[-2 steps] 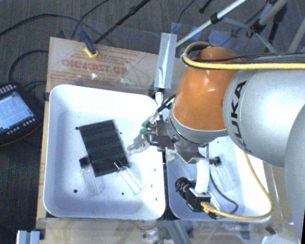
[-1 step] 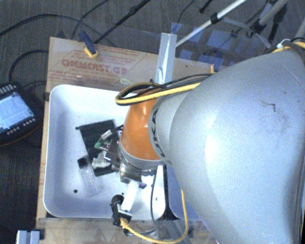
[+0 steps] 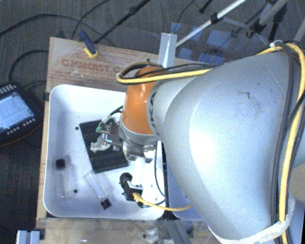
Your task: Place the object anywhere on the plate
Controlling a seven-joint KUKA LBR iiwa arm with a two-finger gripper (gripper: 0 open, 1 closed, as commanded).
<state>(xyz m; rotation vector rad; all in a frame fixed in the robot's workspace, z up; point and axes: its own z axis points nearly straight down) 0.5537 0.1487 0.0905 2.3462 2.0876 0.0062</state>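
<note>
From the camera above the bench, the grey arm (image 3: 232,145) came in from the right and covered most of the right side of the scene, its orange band (image 3: 137,108) hanging over the left white bin (image 3: 51,134). Below that band the gripper (image 3: 105,139) sat over a black square plate (image 3: 106,160) lying flat in the middle of the bin, with its edges turned at a slant to the bin walls. Whether the gripper was clenched or released could not be told, because the wrist and its fittings hid the tips, and nothing could be made out in its grasp. Toward the bin's near-left corner lay a clear tube (image 3: 96,186) with a dark cap at its lower end, most likely the object to be moved; its long axis ran diagonally from upper left to lower right. It rested on the bin floor just off the plate's lower corner, apart from the gripper and below it in the view. A small dark piece (image 3: 59,163) sat further left, well apart from the plate. Judged from this layout, the object was not yet on the plate, and the coming move turned on the gripper shifting down and slightly left, then aligning across the tube's diagonal.
</note>
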